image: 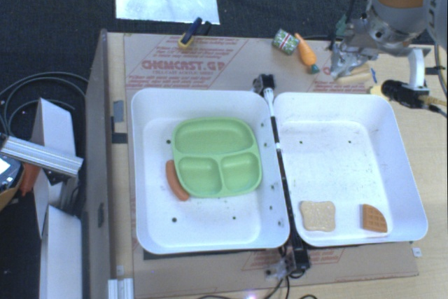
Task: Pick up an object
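While hovering beyond the right bin (402,150), claw (343,68) spread impossible to tell.
Lying in left bin (150,171): green tray (215,156), sausage (176,181); right: toast (318,216), waffle (374,218).

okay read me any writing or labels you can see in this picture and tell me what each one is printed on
"CHEMCAST GP" in red, on the brown sheet under the two white bins.
More red print on that sheet, along its far, right and near edges: too small to read.
The small green can on the sheet has a label: too blurred to read.
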Tool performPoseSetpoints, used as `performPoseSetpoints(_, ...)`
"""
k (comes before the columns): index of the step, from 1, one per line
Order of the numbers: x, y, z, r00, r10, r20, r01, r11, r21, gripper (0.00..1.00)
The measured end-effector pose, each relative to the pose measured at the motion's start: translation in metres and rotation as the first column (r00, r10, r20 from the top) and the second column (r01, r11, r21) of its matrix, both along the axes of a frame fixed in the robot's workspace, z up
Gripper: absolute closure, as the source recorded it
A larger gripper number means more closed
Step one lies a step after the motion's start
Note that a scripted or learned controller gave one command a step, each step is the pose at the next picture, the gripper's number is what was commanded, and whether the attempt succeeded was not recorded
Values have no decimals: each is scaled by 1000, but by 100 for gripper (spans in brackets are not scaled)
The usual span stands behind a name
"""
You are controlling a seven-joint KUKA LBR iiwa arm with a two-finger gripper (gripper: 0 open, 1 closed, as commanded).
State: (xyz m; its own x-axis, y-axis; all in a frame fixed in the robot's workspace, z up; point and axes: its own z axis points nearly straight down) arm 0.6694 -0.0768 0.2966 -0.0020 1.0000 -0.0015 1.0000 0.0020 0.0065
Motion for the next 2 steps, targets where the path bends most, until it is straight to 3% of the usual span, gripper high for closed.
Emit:
performPoseSetpoints(1, -1, 37, -97, 1000, 3, -8, -3, 1000, 2, 100)
performPoseSetpoints(2, 0, 14, -80, 1000, 0, -4, 0, 1000, 1, 100)
